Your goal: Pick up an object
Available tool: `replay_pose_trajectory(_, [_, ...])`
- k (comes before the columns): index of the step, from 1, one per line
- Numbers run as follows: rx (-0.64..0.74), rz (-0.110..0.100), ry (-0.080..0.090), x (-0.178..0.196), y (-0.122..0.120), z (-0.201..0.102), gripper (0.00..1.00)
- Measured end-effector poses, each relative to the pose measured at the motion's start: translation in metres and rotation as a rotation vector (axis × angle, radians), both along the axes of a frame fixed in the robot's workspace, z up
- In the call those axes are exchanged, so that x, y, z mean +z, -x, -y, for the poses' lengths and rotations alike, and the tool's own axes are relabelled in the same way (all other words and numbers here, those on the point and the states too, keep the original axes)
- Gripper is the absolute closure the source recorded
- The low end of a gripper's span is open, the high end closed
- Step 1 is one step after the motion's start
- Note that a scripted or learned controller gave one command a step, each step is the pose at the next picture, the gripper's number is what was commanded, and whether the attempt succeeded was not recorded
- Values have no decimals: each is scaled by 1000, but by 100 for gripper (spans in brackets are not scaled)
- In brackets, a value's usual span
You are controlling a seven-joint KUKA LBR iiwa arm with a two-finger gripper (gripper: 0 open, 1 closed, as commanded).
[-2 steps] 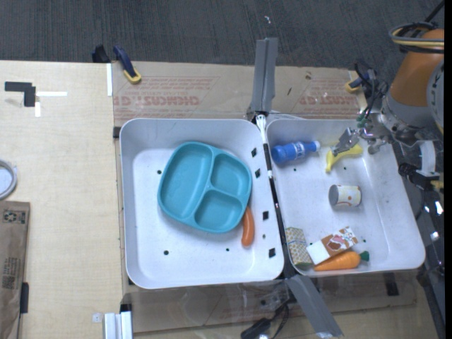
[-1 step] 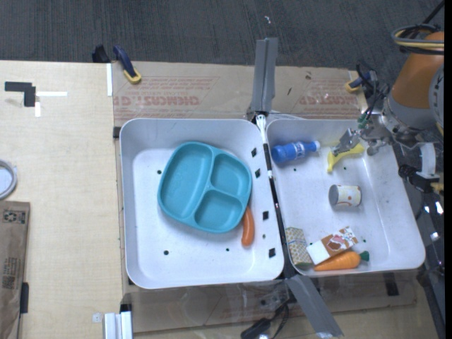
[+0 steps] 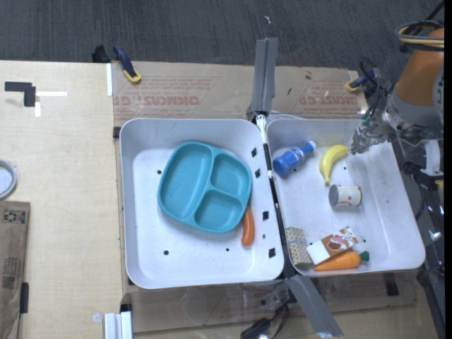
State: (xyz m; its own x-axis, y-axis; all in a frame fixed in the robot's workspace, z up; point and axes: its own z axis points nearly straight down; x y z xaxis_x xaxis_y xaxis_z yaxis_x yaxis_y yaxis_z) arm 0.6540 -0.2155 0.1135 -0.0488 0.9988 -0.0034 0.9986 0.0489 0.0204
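Observation:
The right bin (image 3: 393,210) holds a blue bottle (image 3: 293,157) lying on its side, a yellow banana (image 3: 330,162), a small white cup (image 3: 345,195), an orange carrot (image 3: 340,261), a small printed carton (image 3: 337,242) and a tan patterned pad (image 3: 296,245). My gripper (image 3: 361,140) hangs over the bin's far right corner, just right of the banana's upper tip. Nothing visible is held in it. In the left bin (image 3: 141,217) lie a teal divided plate (image 3: 205,186) and an orange sausage-shaped toy (image 3: 248,229) at the plate's lower right edge.
A grey post (image 3: 264,76) rises behind the wall between the two bins. Clamps (image 3: 127,65) hold cardboard at the back. On the wooden bench at the left sit a tape roll (image 3: 6,181) and a brown packet (image 3: 13,253). Cables hang at the right edge.

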Motion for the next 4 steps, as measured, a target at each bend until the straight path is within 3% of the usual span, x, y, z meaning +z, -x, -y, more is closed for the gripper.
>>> replay_pose_trajectory(1, [1,-1,-3,0,0,-2,0])
replay_pose_trajectory(2, [213,-19,1,-20,-6,-59,0])
replay_pose_trajectory(3, [211,-17,2,-10,-6,-58,100])
replay_pose_trajectory(4, [-6,-20,-1,134,1,-99,100])
